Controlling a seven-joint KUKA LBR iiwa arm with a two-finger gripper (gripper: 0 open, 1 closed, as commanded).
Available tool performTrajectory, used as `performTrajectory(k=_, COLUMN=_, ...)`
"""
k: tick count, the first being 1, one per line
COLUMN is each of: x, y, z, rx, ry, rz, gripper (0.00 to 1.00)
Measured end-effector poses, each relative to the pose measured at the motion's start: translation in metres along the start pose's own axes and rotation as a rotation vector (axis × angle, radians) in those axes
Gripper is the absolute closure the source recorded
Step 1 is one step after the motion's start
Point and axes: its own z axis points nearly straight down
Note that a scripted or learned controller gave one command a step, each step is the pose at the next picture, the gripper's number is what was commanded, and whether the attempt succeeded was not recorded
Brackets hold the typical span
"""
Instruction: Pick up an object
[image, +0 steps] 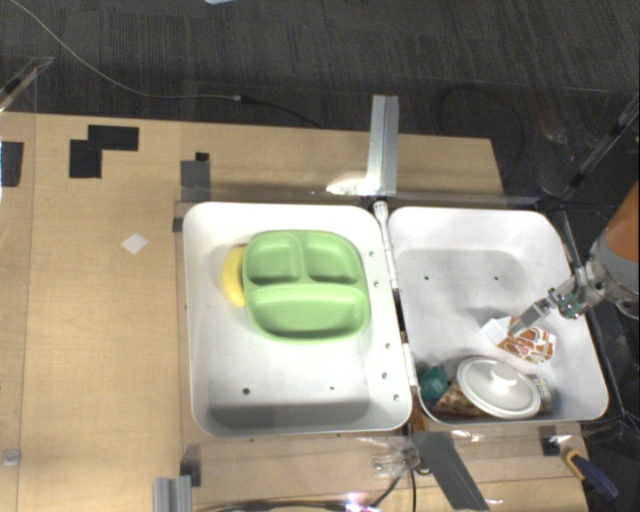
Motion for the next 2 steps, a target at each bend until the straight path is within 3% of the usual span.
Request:
performTrajectory(k=1, x=0.008, y=-0.013, z=0.028, rx=0.0, ry=0.002, rz=-0.216, gripper=0.0)
performTrajectory(k=2, x=-0.009, y=0.018, z=-0.033, rx=-0.002, ry=-0.001, rz=-0.455, gripper=0.0)
